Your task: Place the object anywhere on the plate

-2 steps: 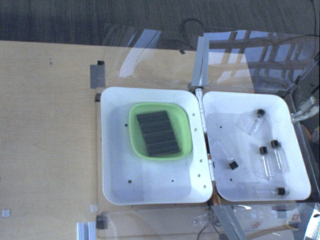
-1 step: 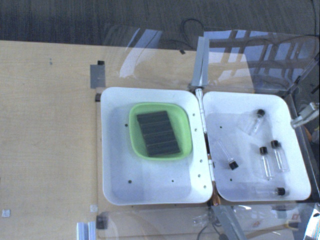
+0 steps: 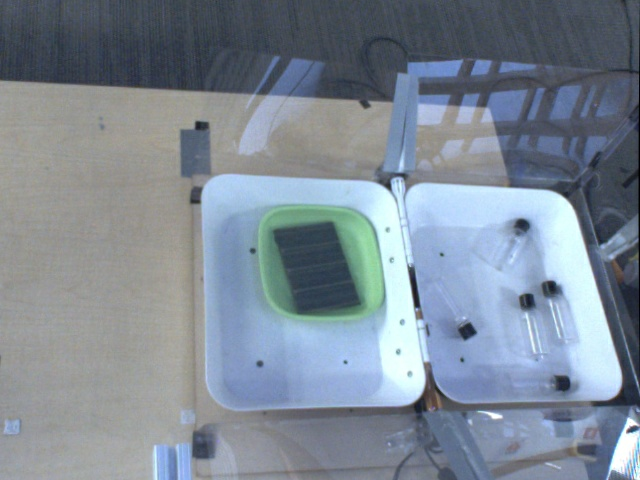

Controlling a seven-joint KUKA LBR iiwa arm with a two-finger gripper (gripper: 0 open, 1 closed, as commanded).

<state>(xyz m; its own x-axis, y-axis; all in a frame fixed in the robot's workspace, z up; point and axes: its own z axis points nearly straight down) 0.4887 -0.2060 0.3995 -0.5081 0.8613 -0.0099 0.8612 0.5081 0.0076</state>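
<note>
A light green square plate [image 3: 372, 268] rests in the left white bin [image 3: 300, 378], toward its back. On the plate lies a dark grey ridged rectangular block [image 3: 317, 267], flat and slightly turned, covering most of the plate's middle. Nothing is touching the block.
The right white bin [image 3: 480, 368] holds several clear vials with black caps, among them one at the back [image 3: 510, 243], one near the left wall [image 3: 455, 316] and one along the front [image 3: 540, 381]. A grey divider post [image 3: 400, 138] stands behind the bins. Open wooden bench [image 3: 90, 268] lies to the left.
</note>
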